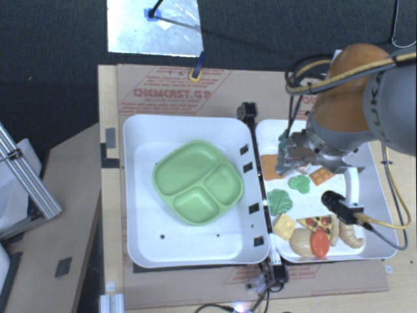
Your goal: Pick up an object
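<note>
Gripper (pixel 290 165) hung low over right bin (pixel 371 250), beside orange piece (pixel 269 167) (finger spread: cannot tell). Green divided plate (pixel 198 182) lay in left bin (pixel 140 194).

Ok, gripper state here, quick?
Gripper: cannot be told; it sits low in the right bin, over the toy food.

Dark carpet floor (pixel 52 44) around tan counter (pixel 71 194). Shiny foil sheet (pixel 155 18) on floor at top. Metal frame (pixel 23 175) at left edge.
</note>
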Robot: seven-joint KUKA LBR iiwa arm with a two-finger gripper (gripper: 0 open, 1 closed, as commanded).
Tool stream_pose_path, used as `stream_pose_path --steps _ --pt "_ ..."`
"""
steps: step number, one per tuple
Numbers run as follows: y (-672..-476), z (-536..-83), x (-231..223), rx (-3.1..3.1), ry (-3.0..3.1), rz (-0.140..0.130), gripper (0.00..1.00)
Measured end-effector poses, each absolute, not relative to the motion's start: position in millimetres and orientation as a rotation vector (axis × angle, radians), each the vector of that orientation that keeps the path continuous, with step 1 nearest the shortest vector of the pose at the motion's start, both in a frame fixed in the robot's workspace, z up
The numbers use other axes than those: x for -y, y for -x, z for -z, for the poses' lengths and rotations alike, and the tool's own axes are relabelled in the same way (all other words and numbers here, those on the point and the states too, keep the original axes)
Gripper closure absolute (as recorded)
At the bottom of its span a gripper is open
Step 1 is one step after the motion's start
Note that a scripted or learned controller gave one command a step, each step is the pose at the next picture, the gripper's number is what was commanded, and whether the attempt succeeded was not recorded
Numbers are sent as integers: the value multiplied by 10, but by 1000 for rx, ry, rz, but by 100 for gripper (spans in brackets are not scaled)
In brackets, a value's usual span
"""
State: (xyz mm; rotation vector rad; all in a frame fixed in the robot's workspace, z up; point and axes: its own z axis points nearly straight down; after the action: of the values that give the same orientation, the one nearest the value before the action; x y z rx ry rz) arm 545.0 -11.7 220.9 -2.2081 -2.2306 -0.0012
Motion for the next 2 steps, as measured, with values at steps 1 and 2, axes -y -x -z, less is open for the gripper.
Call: stream_pose_path --steps 1,2 --pt "-5459 -2253 256 2223 2221 1 100" --pt "-5377 -2325 108 2229 2214 3 100"
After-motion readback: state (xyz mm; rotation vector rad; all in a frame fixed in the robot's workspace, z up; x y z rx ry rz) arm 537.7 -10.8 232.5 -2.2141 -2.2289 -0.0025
